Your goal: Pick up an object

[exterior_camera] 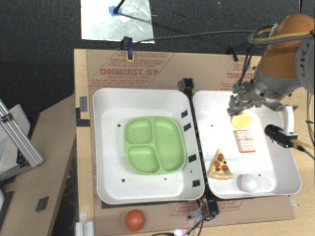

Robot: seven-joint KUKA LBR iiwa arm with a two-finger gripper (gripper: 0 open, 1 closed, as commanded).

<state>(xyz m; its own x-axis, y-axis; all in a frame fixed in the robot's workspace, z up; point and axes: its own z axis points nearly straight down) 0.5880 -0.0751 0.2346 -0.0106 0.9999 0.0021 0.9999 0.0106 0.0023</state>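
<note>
From the camera above the bench, my gripper (238, 108) sits low over the back half of the right bin (290, 178), directly on the near edge of a flat pale yellow disc (241, 121), which looks like a toy slice of something round, smooth and unmarked. My fingers are a dark, blurred cluster from this angle, and I cannot tell whether they are spread or closed, or whether they pinch the disc or merely touch its top; its far rim is covered by my own wrist. The disc is close to round, so it shows no clear long axis and points nowhere in particular. Just in front of it, nearly touching, lies a small white card or packet with red print (245, 141), its long side running roughly front to back with a slight tilt; the print is too small to read. Nearer the front of the same bin a toy pizza slice (220, 165) lies flat, its tip aimed toward the back of the bin and its crust toward the front edge, and beside it to the right rests a white ball (248, 183) that is hard to separate from the white floor. My arm's orange band (294, 27) is cut off by the picture's right side. The left bin (106, 146) holds a green three-compartment tray (154, 144). An orange ball (135, 220) sits on the cardboard in front of the bins.
</note>
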